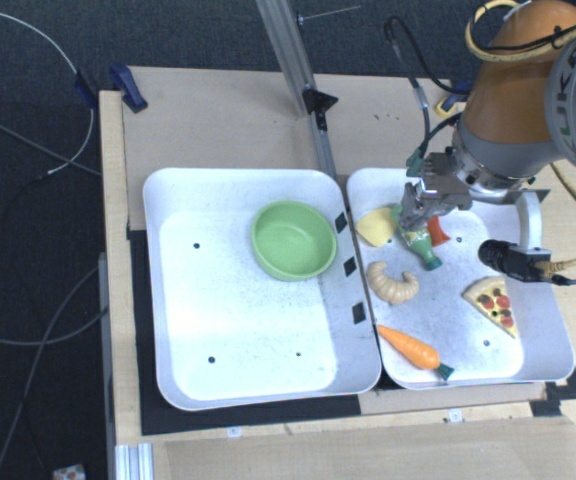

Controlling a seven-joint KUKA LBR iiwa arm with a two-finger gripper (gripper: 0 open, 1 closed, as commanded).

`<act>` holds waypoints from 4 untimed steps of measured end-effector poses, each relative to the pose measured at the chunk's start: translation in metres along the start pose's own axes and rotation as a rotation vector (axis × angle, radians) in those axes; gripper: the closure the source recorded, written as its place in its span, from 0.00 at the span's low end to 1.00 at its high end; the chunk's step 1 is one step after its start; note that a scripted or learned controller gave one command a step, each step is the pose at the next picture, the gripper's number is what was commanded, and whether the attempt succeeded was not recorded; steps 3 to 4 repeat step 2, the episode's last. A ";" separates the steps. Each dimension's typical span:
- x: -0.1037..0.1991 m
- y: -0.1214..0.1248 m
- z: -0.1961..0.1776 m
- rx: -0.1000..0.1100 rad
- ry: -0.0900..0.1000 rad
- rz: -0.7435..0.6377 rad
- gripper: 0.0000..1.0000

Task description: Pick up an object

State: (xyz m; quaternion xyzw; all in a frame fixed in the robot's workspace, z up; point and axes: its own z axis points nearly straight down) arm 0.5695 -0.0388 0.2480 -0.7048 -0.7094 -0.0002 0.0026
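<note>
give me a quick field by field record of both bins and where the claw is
left bin: holds a green bowl, upright, near its upper right corner
right bin: holds a yellow toy, a croissant, a carrot, a pizza slice and a green and red toy
claw: low over the right bin's upper part, at the green and red toy
grip: cannot tell from this view
arm: reaches in from the right

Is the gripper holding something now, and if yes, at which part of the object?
It cannot be told. The gripper is low in the right bin, right at a green and red toy, but its fingertips are hidden.
</note>
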 end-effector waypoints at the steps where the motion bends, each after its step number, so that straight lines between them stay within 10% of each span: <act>1: 0.055 0.004 0.000 -0.004 -0.001 0.001 1.00; 2: 0.110 0.019 0.014 -0.003 -0.002 0.000 1.00; 4: 0.110 0.019 0.014 -0.003 -0.002 0.000 1.00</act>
